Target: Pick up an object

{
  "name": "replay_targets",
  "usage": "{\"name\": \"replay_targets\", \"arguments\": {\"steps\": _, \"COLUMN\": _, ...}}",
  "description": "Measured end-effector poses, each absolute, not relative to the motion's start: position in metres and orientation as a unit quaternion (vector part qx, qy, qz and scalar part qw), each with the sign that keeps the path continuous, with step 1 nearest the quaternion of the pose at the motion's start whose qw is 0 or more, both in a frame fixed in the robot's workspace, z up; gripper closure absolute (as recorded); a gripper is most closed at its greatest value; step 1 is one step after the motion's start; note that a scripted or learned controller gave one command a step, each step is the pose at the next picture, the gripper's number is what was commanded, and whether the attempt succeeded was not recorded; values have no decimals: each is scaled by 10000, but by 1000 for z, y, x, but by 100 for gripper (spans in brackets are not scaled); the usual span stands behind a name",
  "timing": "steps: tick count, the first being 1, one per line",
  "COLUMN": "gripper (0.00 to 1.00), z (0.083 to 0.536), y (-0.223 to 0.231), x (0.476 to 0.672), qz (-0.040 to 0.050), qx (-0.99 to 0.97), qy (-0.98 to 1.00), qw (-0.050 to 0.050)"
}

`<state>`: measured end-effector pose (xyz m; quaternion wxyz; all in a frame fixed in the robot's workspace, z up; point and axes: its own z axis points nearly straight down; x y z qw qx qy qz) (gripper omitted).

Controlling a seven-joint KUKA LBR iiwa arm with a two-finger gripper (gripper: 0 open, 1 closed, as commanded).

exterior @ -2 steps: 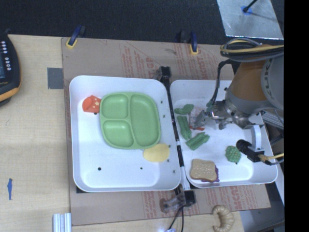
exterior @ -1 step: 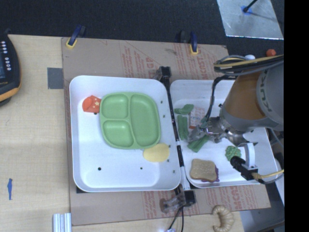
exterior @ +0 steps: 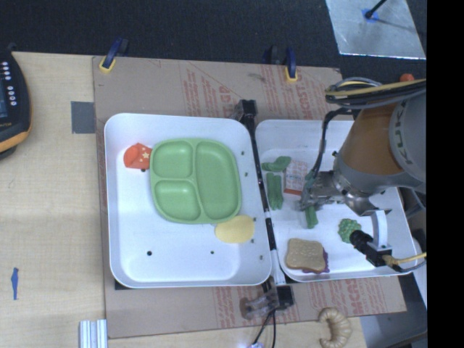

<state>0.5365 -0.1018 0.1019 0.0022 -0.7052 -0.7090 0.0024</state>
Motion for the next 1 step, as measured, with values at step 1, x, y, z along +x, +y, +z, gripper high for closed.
{"name": "replay_targets", "arguments": {"steps": 1, "gripper": 100, "z": 196, "y": -19, "x": 562, "qz": -18, "qx": -7039, "qy": -7103, "qw": -8}}
